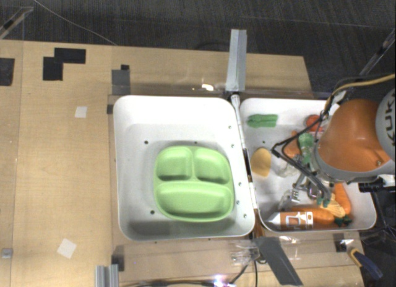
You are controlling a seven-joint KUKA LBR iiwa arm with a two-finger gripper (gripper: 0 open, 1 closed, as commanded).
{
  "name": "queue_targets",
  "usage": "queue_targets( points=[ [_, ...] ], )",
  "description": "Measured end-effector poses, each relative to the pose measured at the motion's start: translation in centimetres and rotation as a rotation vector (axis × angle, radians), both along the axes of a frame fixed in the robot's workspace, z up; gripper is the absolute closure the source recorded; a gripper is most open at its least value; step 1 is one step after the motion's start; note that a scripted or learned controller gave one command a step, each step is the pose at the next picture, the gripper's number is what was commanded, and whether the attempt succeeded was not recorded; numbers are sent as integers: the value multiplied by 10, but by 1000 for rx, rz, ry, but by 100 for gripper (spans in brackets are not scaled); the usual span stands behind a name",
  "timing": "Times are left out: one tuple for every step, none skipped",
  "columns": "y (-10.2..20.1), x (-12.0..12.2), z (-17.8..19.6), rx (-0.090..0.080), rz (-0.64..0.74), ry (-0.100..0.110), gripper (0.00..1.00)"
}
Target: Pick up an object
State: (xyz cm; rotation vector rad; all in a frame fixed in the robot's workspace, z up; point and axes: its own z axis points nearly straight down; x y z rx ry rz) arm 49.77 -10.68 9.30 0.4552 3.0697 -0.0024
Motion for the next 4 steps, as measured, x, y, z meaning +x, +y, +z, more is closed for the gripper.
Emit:
queue_targets(
  points=[
    [-24,2,2,-12,363,-5,0],
    [6,71,-2,-5,385,20,0],
    [9,36,4,-8,670,31,0],
    [-10,23,-1,-28,1112,16,0]
  ],
)
